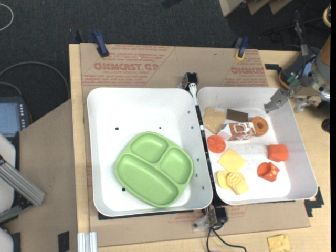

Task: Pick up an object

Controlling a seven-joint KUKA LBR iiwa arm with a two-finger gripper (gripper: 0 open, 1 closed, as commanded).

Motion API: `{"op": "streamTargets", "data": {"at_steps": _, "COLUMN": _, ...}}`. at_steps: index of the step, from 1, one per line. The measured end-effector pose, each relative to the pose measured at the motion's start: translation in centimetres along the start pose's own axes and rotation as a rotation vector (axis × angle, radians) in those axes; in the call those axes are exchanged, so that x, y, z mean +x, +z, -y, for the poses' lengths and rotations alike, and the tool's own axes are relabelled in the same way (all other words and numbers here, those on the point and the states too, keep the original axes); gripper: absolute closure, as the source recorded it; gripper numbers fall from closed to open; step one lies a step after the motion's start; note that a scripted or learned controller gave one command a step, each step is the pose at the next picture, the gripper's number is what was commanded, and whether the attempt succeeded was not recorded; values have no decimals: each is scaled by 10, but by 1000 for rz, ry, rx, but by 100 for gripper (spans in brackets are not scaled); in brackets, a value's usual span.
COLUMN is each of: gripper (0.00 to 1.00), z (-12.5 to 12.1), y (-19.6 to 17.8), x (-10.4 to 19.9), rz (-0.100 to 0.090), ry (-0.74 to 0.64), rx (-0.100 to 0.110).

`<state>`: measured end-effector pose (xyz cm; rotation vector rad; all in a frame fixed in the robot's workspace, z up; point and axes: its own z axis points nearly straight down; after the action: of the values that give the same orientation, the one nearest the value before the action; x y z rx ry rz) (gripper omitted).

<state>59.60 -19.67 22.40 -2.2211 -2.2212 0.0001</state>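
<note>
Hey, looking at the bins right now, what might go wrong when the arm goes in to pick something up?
1. The toy foods in the right bin lie crowded: the donut touches the printed carton, so the end effector may nudge or catch two things.
2. The yellow cheese slice lies flat and may slip a pinch.
3. The end effector hangs near the bin's far rim, so descending there might clip the wall.

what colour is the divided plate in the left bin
Light green divided plate, seen in the camera view.

Green three-compartment tray (154, 168) in the left white bin (100, 140); blue clamps (100, 42) on the board's far edge.
</note>
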Motion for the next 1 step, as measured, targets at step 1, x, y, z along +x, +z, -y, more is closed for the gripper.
{"op": "streamTargets", "data": {"at_steps": 1, "gripper": 0, "z": 39, "y": 128, "x": -19, "rz": 0, "ry": -3, "rx": -4}}
